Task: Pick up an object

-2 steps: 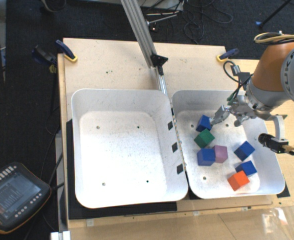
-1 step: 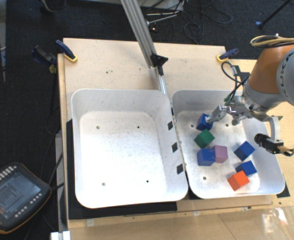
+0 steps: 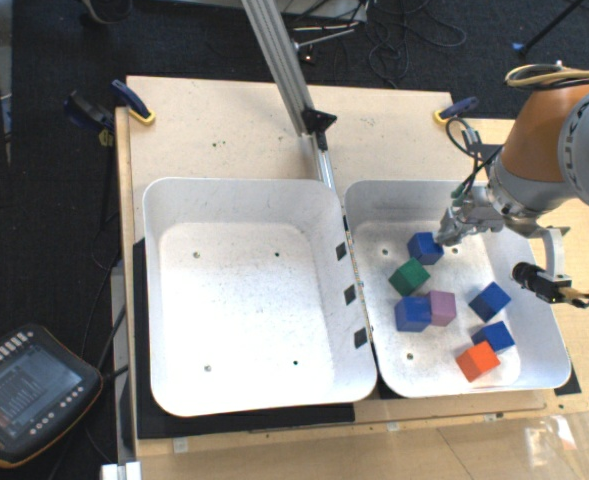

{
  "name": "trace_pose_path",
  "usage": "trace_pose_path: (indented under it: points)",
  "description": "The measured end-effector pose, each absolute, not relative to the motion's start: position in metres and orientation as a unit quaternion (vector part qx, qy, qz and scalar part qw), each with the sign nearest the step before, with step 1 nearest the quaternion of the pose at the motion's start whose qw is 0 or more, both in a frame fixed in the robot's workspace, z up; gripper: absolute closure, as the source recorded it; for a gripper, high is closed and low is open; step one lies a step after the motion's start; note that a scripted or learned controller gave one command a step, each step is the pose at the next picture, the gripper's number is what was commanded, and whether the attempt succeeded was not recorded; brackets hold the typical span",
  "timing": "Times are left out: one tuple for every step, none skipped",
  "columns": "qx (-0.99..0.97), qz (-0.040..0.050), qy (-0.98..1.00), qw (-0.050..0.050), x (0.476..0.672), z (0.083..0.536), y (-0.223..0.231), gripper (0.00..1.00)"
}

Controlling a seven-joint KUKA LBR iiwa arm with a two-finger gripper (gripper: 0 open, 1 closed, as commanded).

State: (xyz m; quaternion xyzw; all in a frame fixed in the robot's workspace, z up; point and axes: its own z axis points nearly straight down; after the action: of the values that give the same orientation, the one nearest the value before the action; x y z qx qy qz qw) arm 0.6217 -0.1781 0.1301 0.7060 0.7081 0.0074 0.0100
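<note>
The right bin (image 3: 534, 368) holds several small cubes. A blue cube (image 3: 424, 248) lies toward the back, with a green cube (image 3: 409, 277) just in front of it. Farther forward sit another blue cube (image 3: 412, 313) and a purple cube (image 3: 442, 307) side by side. To the right are two more blue cubes (image 3: 490, 301) (image 3: 496, 336) and an orange cube (image 3: 477, 361). My gripper (image 3: 448, 232) reaches down from the right and sits right beside the back blue cube, at its right edge.
The left bin (image 3: 174, 228) stands beside the right one on the beige bench. A metal pole (image 3: 279, 53) slants down to the seam between the bins. Clamps sit at the bench's back corners, and a teach pendant (image 3: 24, 393) lies at lower left.
</note>
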Motion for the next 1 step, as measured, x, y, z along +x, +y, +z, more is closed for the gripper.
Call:
trace_pose_path:
  points:
    - [0.706,0.002,0.708,0.003,0.627,0.1808,-0.1685,1.0]
